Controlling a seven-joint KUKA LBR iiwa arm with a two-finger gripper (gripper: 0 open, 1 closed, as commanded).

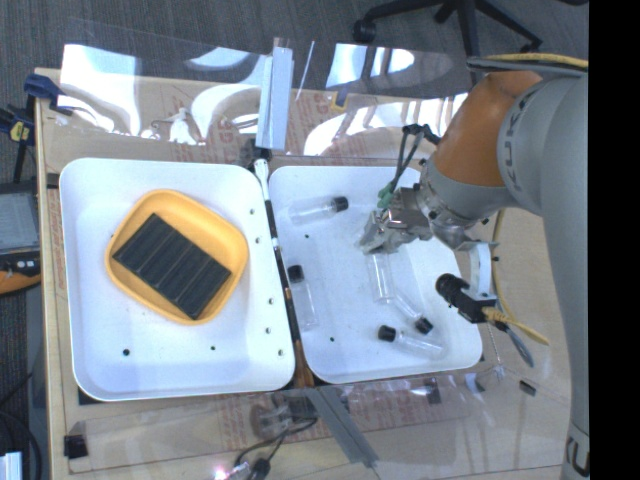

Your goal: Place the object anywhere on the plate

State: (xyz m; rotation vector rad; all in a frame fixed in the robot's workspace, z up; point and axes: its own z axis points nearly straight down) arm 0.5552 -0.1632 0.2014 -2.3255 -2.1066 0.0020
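The gripper (385,236) is seen over the right bin (340,353) near a vial (383,278); whether it is parted cannot be told; the plate (178,255) lies in the left bin (90,358).

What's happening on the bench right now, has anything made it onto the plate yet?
Not yet. The yellow plate sits in the left bin with a dark ridged panel lying on it. The clear tubes with black caps are all in the right bin, scattered on its floor. The arm's gripper is down over the right bin, just above one tube; whether it has hold of anything is hard to tell from this angle.
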